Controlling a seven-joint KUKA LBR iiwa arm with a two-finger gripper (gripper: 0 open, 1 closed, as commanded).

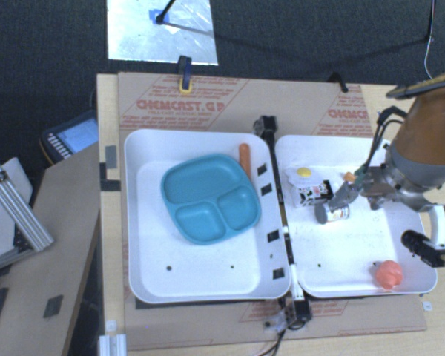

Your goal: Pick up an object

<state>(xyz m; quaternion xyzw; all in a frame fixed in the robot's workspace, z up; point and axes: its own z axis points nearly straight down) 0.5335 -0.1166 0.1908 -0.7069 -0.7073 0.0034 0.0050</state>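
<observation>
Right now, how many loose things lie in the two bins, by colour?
Blue: 1, the tray
Orange: 2, the stick and the ball
Yellow: 1, the small piece
Black and white: 1, the box
Grey and white: 1, the can, under the gripper
Total: 6

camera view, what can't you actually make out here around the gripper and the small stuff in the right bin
- Gripper: too small and dark in the camera view to tell whether its fingers are open or shut.
- Small can: the gripper tip overlaps it, so contact or grasp is unclear.
- Black-and-white item: too small to identify.
- Arm: cut off by the right edge.
- Orange stick: its lower end is hidden behind the blue tray.
</observation>
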